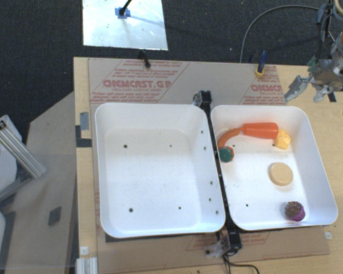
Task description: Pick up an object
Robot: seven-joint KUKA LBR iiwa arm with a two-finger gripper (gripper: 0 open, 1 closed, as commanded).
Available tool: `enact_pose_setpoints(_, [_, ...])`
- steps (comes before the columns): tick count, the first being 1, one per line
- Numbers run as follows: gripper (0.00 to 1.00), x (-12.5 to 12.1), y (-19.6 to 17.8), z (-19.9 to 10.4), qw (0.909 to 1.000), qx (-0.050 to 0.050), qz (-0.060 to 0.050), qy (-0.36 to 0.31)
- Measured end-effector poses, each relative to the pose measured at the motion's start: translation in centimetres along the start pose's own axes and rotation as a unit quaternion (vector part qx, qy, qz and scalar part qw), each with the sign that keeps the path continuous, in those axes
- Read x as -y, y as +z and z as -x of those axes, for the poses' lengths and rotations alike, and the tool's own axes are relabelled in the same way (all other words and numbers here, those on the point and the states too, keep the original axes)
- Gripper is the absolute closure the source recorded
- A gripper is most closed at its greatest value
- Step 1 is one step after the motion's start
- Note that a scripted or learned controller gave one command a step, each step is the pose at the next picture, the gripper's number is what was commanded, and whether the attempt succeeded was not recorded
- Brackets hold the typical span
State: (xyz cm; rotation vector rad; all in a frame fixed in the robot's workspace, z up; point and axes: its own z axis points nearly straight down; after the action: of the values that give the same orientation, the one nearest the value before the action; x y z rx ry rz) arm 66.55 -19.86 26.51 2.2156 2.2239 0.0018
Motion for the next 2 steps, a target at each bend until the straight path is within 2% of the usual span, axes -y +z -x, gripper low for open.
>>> enact_pose_setpoints(1, [0.00, 2.0, 13.9, -5.3, 1.0000, -0.003, -0.006, -0.002])
enact_pose_setpoints(2, [0.00, -0.2, 15.5, -5.7, 0.9999, 0.003, 0.013, -0.001])
